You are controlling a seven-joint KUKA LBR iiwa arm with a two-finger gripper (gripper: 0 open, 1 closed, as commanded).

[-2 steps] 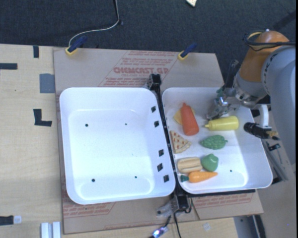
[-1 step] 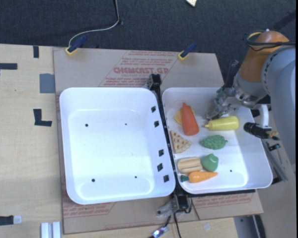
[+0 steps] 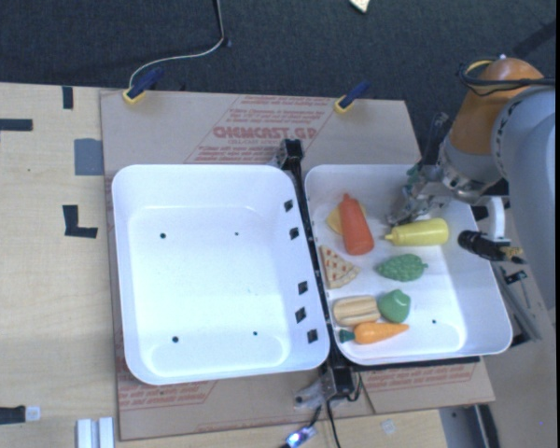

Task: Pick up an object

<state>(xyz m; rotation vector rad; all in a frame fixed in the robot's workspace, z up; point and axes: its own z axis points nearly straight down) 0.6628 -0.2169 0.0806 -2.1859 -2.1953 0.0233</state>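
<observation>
Cardboard covers my bench under two white bins; the right bin [image 3: 490, 320] holds toy food. My gripper [image 3: 409, 208] hangs low at its 1 o'clock corner, just above a yellow bottle [image 3: 418, 233]; I cannot tell its opening. From bin centre, red bottle [image 3: 356, 226] at 10, carrot [image 3: 380, 333] at 6, green lettuce [image 3: 400, 268] centred.

Far behind the jaws lies a dark carpet floor [image 3: 289, 17] with a thin pale cable [image 3: 201, 49] and a small pale scrap [image 3: 359, 5] on it. The tabletop [image 3: 37, 250] is light wood with dark tape marks [image 3: 75, 222]. A brown cardboard sheet [image 3: 252, 133] lies on it, held by two blue and yellow clamps [image 3: 142, 82].
</observation>
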